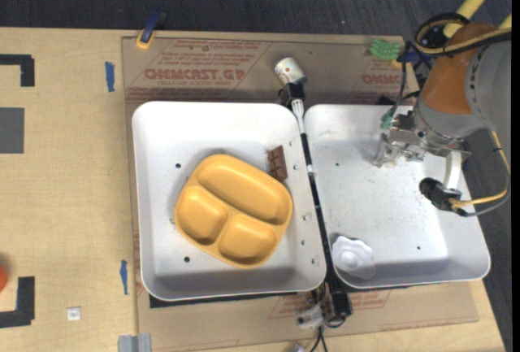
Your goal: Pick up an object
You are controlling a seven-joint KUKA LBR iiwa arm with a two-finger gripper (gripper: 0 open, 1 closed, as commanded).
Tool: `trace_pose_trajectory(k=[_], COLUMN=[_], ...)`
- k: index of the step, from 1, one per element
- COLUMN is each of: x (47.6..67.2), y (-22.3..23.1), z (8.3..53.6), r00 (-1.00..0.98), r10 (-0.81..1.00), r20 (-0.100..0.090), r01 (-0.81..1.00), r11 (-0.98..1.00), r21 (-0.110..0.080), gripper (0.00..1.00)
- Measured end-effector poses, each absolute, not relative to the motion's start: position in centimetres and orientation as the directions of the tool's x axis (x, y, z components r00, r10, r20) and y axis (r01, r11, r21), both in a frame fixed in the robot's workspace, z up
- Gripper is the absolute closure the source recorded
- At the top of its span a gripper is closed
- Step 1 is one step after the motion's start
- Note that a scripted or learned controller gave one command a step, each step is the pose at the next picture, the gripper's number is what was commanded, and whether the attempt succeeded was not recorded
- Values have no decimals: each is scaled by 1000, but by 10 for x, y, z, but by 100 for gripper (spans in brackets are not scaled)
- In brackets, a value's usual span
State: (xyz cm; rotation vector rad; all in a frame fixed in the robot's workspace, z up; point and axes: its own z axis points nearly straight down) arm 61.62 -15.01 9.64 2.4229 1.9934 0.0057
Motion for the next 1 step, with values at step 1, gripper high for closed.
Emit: trace_pose_trajectory(k=[1], x=[658], y=[-219], z=[156], r00=[152], r10=[988], r20=[-1], r01=[988], r11=[-152], r21=[2], gripper=[100])
